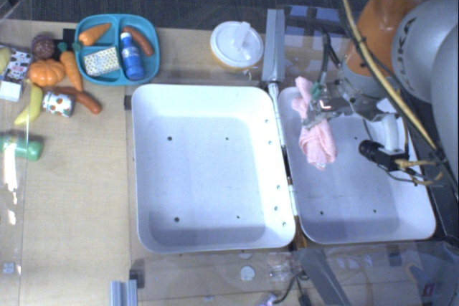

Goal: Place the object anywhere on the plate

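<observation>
A limp pink cloth point(317, 138) hangs over the left part of the right bin point(373, 218), its upper end reaching up by the bin's far-left corner. My gripper point(321, 108) sits on the cloth's middle, and the cloth shows pinched between its shut fingers. The grey arm with its orange band point(384, 18) comes in from the upper right. A teal divided plate point(143, 29) lies on the bench at the far left. It holds a carrot, a blue bottle, a sausage and a patterned packet.
The left bin point(208, 161) lies between the cloth and the plate. A white lidded cup point(237, 45) stands behind it. Toy food, including a pumpkin point(46, 72), a banana point(29, 108) and a can point(57, 104), litters the bench's left. Cables and a black fitting point(379, 152) hang over the right bin.
</observation>
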### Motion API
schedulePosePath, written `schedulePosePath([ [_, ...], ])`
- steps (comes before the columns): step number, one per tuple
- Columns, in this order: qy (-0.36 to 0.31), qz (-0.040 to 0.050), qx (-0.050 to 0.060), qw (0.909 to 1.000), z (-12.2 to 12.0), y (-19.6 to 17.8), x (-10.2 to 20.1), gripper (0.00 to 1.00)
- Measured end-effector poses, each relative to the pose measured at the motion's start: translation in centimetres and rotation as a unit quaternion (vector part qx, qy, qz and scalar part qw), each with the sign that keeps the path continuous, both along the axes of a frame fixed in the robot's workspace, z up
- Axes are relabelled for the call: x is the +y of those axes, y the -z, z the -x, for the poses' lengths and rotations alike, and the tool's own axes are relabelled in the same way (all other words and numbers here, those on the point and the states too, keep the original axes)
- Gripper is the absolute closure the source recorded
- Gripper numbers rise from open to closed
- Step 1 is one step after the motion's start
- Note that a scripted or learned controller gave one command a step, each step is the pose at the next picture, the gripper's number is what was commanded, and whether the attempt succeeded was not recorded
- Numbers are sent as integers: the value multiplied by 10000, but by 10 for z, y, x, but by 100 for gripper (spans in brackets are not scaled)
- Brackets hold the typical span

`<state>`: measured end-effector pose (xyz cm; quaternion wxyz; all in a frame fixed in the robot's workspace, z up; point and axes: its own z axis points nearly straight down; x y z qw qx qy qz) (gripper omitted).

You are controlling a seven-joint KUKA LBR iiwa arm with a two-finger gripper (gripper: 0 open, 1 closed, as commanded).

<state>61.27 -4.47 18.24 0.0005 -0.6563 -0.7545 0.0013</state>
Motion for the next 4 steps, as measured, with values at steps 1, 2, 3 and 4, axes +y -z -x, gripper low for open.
schedulePosePath([
  [1, -35, -6, -1, 10000, 0, -40, 1, 100],
  [2, -2034, -13, 3, 9791, 12, -29, 50, 100],
  [3, -3954, -17, -6, 9185, 27, -41, 102, 100],
  [4, -5709, -20, -5, 8210, 49, -47, 146, 100],
])
